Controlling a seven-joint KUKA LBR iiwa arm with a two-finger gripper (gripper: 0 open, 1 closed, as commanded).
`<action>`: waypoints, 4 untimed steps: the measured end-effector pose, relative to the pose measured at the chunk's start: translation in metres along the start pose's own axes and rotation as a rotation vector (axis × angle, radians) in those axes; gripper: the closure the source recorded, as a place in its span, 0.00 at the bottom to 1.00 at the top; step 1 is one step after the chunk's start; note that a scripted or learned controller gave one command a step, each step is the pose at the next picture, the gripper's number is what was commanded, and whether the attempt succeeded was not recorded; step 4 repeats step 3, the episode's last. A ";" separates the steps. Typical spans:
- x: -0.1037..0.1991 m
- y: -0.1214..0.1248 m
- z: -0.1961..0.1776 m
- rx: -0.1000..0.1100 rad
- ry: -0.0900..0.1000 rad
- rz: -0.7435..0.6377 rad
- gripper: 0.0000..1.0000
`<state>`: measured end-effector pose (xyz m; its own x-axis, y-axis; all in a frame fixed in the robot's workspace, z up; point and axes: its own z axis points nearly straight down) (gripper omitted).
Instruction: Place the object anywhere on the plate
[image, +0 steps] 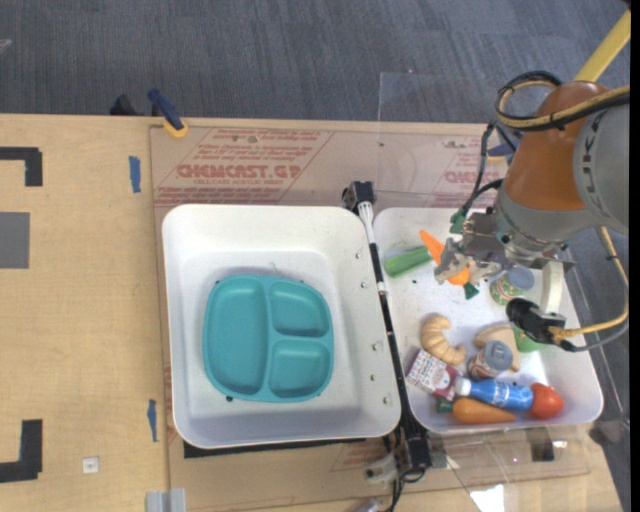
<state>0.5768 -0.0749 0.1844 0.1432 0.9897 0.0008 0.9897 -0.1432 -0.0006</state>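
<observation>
Over the right bin, your claw is clamping a small orange piece; lift straight, then be carrying it left to the plate.

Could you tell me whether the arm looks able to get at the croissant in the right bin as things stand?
Probably yes: the croissant lies uncovered in the right bin, with the pincer just above it in the view and nothing lying on top of it.

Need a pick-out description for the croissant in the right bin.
Start at the right bin, the one crowded with toy food. In its left-middle lies the croissant, above the pink-and-white packet. It is the only tan, ridged, curved pastry; its neighbours are brighter or smoother.
</observation>
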 end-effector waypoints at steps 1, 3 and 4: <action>0.088 -0.079 -0.001 0.007 0.003 -0.131 1.00; 0.191 -0.090 -0.048 0.002 -0.001 0.008 0.00; 0.191 -0.090 -0.048 0.002 -0.001 0.008 0.00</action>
